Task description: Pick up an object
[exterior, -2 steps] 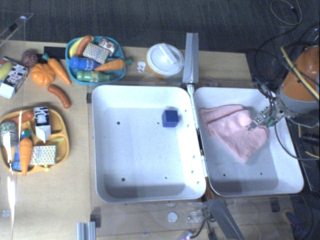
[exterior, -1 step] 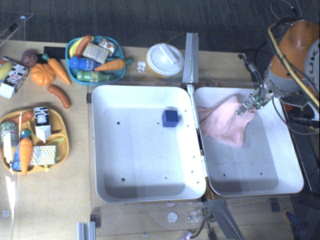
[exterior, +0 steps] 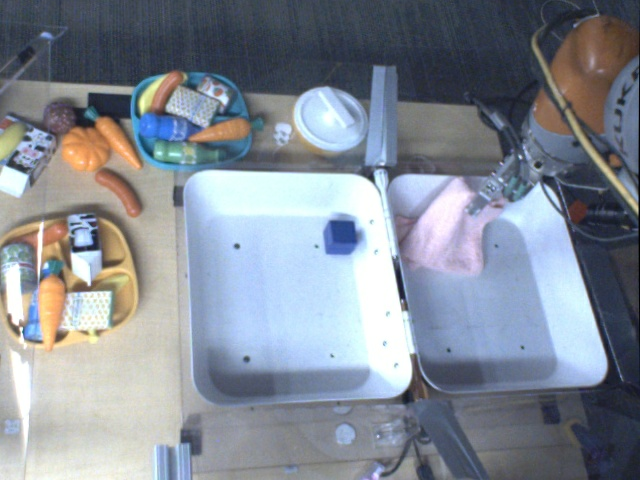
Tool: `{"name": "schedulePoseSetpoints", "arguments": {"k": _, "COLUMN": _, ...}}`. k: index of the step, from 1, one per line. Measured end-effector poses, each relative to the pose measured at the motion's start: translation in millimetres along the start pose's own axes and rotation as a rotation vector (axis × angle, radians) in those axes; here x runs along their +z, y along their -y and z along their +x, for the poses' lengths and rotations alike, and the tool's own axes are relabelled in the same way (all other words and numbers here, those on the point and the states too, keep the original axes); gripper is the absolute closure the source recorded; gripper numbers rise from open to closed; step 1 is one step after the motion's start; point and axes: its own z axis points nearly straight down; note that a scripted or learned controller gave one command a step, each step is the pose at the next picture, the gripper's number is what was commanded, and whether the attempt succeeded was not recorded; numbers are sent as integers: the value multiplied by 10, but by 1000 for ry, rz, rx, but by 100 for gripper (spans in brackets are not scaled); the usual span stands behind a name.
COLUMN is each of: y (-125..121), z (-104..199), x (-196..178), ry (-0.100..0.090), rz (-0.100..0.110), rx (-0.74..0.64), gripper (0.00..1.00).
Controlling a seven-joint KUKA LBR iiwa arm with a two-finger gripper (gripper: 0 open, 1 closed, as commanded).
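One blue cube (exterior: 341,236) in the left bin (exterior: 250,368), one pink cloth (exterior: 442,238) right (gripper (exterior: 497,190) state unclear).

A single fixed camera looks down at a slant from above the bench (exterior: 150,388), far enough back to take in both white bins: the left bin (exterior: 290,358) and the right bin (exterior: 520,358). The arm (exterior: 590,68) enters from the right edge.
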Motion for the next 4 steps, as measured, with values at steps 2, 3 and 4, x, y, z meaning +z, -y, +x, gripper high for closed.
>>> {"name": "schedulePoseSetpoints", "arguments": {"k": 2, "y": -594, "z": 528, "x": -108, "ry": -2, "rz": 0, "rx": -7, "gripper": 100}}
{"name": "schedulePoseSetpoints", "arguments": {"k": 3, "y": -129, "z": 202, "x": -213, "ry": -1, "rz": 0, "rx": -10, "gripper": 100}}
{"name": "schedulePoseSetpoints", "arguments": {"k": 4, "y": -615, "z": 499, "x": -530, "ry": 0, "rz": -1, "rx": -75, "gripper": 100}}
